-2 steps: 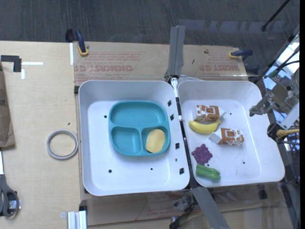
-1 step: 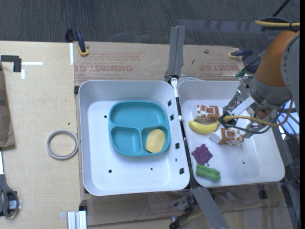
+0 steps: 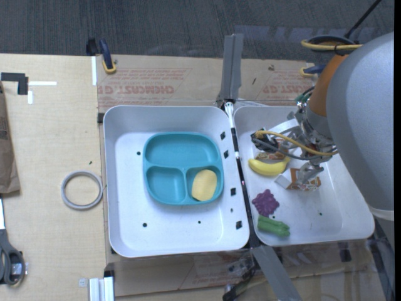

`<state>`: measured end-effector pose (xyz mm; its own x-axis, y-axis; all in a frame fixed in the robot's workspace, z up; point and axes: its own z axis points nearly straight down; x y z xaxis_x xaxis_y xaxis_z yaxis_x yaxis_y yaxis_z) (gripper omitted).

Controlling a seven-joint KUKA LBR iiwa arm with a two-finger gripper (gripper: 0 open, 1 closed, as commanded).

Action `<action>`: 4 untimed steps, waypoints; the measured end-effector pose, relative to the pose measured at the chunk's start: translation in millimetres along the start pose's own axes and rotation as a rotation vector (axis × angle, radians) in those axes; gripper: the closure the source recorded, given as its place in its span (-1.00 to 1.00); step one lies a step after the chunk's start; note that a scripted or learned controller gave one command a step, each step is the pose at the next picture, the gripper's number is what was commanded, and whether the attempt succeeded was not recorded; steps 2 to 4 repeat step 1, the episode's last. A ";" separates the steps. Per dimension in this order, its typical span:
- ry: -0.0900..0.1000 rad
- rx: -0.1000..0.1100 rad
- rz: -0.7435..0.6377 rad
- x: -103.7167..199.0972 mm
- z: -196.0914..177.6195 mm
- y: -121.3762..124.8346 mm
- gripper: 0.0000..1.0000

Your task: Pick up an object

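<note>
Pale wooden bench (image 3: 50,143) with dark carpet along the top of the frame, and two white bins sitting side by side in the middle. The left bin (image 3: 119,187) has a teal divided plate (image 3: 178,158) with a yellow lemon-ish thing (image 3: 204,185) in its lower right compartment. The right bin (image 3: 341,215) holds a banana (image 3: 268,165), a purple grape bunch (image 3: 265,200) below it and a green veggie (image 3: 273,226) near the bottom edge. The grey arm (image 3: 366,118) fills the right side of the frame, and its gripper (image 3: 307,173) sits low over a small orange-and-white item (image 3: 299,182), just right of the banana. Can't tell whether the fingers are released or clenched. A grey ring (image 3: 82,189) lies on the bench at left.
</note>
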<state>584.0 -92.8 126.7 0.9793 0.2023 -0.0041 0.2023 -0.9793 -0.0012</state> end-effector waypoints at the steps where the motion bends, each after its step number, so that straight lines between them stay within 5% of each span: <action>1: 0.031 -0.014 -0.244 22.0 15.4 38.2 -1.00; 4: 0.031 -0.014 -0.244 22.0 15.4 38.2 -1.00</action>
